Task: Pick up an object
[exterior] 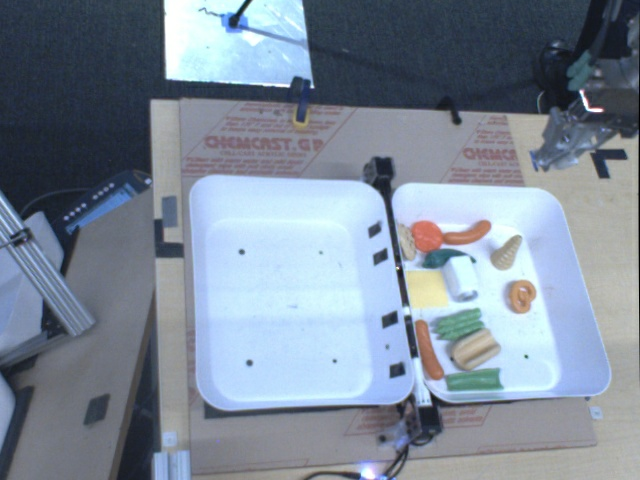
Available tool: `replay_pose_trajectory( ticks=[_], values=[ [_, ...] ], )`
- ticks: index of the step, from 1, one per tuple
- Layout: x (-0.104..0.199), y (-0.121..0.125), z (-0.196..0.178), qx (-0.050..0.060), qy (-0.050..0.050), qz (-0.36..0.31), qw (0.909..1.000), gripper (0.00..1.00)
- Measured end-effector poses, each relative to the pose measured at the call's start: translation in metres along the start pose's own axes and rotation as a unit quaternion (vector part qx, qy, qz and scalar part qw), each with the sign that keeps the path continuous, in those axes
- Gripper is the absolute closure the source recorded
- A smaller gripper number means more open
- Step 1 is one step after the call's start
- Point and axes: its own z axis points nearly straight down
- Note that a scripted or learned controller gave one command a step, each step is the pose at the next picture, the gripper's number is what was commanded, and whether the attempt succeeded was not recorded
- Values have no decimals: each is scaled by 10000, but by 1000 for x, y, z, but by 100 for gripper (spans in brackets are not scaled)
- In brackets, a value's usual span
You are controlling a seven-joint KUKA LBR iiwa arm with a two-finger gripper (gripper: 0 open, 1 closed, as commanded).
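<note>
The right bin [570, 298] holds several toy foods. Among them are a red tomato [427, 235], an orange sausage [466, 233], a cone [507, 251], a pretzel [521, 295], a white can [461, 277], a yellow cheese slice [426, 290], green beans [459, 323], a bread roll [475, 347] and a second sausage [429, 349]. My gripper [553, 154] hangs at the upper right, above the bench behind the right bin's far corner, well away from the foods. Nothing shows between its fingers.
The left bin [290, 288] lies beside the right one, joined by a black hinge strip [395, 268]. A shiny sheet [238, 26] lies on the floor at the back. A metal frame [40, 278] stands at the left edge.
</note>
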Motion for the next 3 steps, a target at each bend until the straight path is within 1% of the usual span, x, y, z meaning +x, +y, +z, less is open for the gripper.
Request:
replay_pose_trajectory(
  ticks=[1, 2, 3],
  values=[
    [23, -21, -15, 7, 2, 2, 10000, 100],
    [38, -42, -38, 2, 3, 6, 10000, 100],
    [53, -41, -37, 12, 3, 8, 10000, 100]
  ],
)
